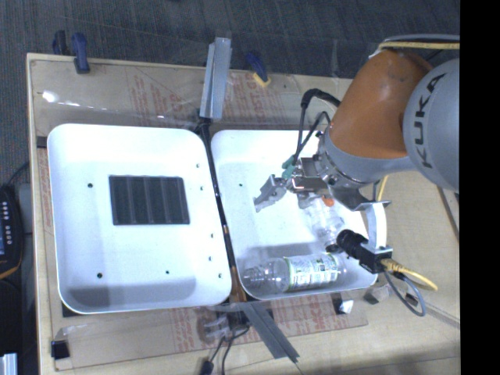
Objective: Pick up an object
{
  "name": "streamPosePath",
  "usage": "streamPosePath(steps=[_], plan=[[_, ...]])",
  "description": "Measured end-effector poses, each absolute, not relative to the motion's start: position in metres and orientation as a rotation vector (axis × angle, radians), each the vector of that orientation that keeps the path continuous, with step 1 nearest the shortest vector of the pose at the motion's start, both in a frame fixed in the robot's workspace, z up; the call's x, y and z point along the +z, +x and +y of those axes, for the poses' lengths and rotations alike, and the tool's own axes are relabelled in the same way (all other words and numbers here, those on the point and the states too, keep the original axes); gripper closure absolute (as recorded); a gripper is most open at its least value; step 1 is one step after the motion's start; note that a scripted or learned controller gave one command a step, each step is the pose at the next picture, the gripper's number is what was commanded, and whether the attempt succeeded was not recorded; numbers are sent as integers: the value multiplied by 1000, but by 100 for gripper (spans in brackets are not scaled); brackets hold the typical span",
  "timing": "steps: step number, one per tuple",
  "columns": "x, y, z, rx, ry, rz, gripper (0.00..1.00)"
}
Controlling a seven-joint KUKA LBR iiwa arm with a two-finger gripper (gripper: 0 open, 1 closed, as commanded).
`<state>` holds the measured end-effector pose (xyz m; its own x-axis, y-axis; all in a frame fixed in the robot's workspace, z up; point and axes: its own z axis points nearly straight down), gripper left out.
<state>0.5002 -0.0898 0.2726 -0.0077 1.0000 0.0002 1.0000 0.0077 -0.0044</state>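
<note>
Bottle lying on its side along the right bin's lower edge, lower centre of frame. Above it, gripper hovering mid-frame, grip state impossible to tell. Left bin showing a dark grille.

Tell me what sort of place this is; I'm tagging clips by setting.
Probably a robotics lab grasping bench. A grey and orange KUKA arm reaches over two shallow white plastic bins, blue clamps hold the wooden board, and a clear plastic bottle lies in the right bin.
</note>
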Motion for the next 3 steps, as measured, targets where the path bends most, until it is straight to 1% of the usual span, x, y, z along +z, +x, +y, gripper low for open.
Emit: streamPosePath(steps=[1, 2, 3], plan=[[244, 555, -147, 6, -2296, -2141, 0], [219, 579, -194, 6, -2272, -2168, 0], [210, 618, -201, 1, -2163, -2279, 0]])
